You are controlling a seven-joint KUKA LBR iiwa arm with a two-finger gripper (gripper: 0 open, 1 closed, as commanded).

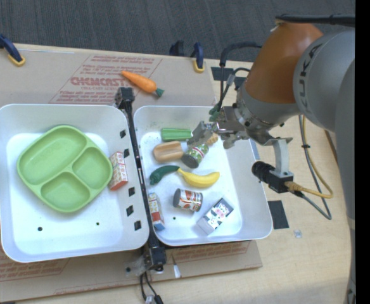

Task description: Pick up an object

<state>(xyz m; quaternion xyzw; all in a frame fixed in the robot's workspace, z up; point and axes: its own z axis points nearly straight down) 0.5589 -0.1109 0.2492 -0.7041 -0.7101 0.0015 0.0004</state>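
Note:
My gripper [202,145] reaches in from the right over the upper middle of the right bin [251,189]. A small dark bottle with a green label [196,156] sits tilted between its fingertips, and the gripper looks shut on it. The bottle hangs just right of a tan bread roll [166,151] and above a yellow banana [199,178]. Whether the bottle still touches the bin floor I cannot tell.
The right bin also holds a green block [175,133], a dark green pepper [163,173], a red-and-white can [188,199], a small carton [215,215] and a narrow packet [154,211]. The left bin [20,233] holds a green divided plate [64,168] and a small box [118,170]. A carrot [142,82] lies on the cardboard behind.

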